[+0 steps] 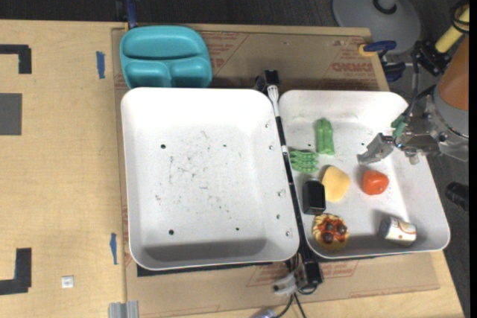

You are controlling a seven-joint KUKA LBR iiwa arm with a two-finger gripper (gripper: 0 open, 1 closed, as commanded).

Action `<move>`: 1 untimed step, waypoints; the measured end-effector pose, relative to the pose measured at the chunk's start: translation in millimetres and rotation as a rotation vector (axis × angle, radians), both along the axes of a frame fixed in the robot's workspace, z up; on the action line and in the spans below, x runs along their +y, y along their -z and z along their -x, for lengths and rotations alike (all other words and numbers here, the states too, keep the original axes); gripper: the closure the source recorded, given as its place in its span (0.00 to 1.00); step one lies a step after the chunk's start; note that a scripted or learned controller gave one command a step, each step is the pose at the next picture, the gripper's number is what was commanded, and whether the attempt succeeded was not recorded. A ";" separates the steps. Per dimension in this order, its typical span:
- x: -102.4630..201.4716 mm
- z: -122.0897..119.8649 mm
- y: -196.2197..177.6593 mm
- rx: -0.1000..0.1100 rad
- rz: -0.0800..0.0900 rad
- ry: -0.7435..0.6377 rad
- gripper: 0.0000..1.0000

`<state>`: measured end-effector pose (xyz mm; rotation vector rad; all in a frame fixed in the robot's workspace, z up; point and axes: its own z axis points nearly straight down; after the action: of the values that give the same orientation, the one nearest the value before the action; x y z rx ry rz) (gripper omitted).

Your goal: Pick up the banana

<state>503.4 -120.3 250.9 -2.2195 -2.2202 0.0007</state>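
Observation:
The banana (pixel 336 183) is a short yellow piece lying in the middle of the right white bin (pixel 428 194). A black block (pixel 314 197) touches its left side. My gripper (pixel 376 148) reaches in from the right edge and hangs over the right bin, up and to the right of the banana and just above a red tomato-like ball (pixel 375 182). Nothing shows in the gripper.
The right bin also holds a green ridged piece (pixel 324 136), a green leafy piece (pixel 302 159), a round pizza-like toy (pixel 330 229) and a small can (pixel 399 230). The left white bin (pixel 138 160) lies alongside. A teal tray (pixel 165 56) sits behind it.

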 end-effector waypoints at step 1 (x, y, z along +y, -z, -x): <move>68.0 11.4 66.5 0.000 0.000 -0.179 0.00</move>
<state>492.0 -52.3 184.5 -2.0128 -2.4094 0.0002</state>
